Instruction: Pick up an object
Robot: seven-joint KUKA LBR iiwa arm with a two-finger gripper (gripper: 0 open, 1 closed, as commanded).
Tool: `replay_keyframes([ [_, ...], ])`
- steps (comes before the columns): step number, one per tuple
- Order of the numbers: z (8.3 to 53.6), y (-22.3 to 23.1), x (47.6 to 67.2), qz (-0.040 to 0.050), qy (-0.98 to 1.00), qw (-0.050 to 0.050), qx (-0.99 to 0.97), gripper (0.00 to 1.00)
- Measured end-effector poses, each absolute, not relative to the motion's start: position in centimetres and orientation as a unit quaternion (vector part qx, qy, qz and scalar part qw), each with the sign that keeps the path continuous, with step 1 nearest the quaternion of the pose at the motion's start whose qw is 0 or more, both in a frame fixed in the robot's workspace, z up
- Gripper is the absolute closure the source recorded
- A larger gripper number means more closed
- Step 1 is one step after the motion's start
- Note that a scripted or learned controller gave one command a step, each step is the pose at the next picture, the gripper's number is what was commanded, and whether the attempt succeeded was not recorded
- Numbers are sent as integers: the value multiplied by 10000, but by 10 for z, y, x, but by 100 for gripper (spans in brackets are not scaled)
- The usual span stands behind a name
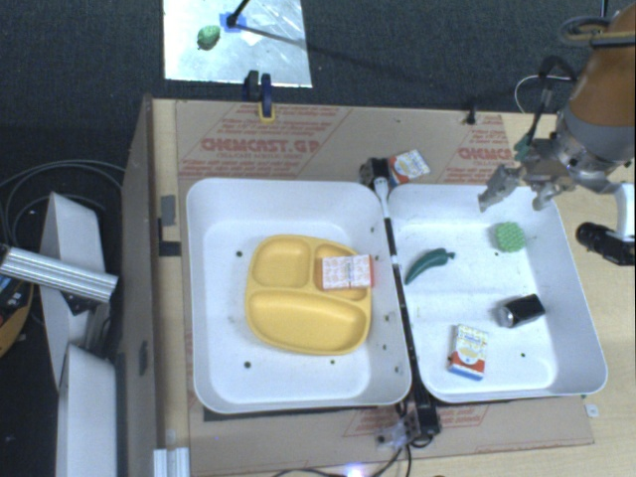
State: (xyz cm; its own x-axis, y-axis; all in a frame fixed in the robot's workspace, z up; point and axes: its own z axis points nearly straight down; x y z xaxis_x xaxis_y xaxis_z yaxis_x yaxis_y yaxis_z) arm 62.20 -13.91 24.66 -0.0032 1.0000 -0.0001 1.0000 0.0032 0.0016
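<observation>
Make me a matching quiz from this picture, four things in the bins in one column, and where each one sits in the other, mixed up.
Things:
1. green pepper
2. black can
3. pink patterned box
4. green scrubber

Places:
A. on the yellow tray
B. right bin, far side, near the gripper
C. right bin, beside the divider
D. right bin, toward its right wall

Pairs: 1-C, 2-D, 3-A, 4-B

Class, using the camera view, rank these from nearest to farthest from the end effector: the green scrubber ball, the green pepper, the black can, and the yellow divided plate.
Measured from the end effector, at the right bin's far edge:
1. Green scrubber ball, just below it in the right bin.
2. Green pepper, by the divider in the right bin.
3. Black can, lower in the right bin.
4. Yellow divided plate, in the left bin.
</observation>
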Motion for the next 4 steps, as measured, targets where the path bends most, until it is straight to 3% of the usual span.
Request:
replay_keyframes([
  [1, 187, -187, 654, -3, 7075, 6, 7068, 0],
  [2, 114, -207, 649, -4, 7074, -1, 7068, 0],
  [3, 86, -205, 669, 4, 7087, -13, 7055, 0],
  [4, 98, -205, 671, 18, 7099, 34, 7043, 100],
])
